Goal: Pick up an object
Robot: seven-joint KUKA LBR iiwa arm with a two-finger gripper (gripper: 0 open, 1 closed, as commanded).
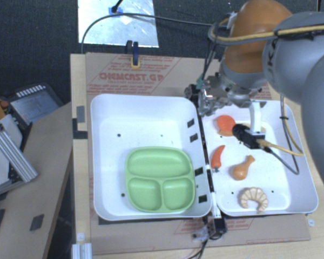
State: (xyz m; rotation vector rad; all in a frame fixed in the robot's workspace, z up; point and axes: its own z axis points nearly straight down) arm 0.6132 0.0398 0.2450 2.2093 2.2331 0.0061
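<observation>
Green divided plate point(160, 179) in left white bin point(110, 198), cardboard sheet point(135, 74) beneath, yellow clamp point(134, 55) at its far edge

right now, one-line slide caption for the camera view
KUKA arm over the right bin of toy food: croissant, drumstick, chili; green tray in the left bin.

One overhead camera slants down, seemingly near, on both bins point(151, 104).

Even, fairly bright light falls from above. The white bins point(146, 109) come close to washing out, and shadows under the tray point(159, 178) and toys are faint and soft. A foil sheet point(117, 15) at the top throws patchy glare. The arm point(291, 47) close to the lens is soft and out of focus. Overall the picture is low-resolution and a little grainy, with dark surroundings.
</observation>
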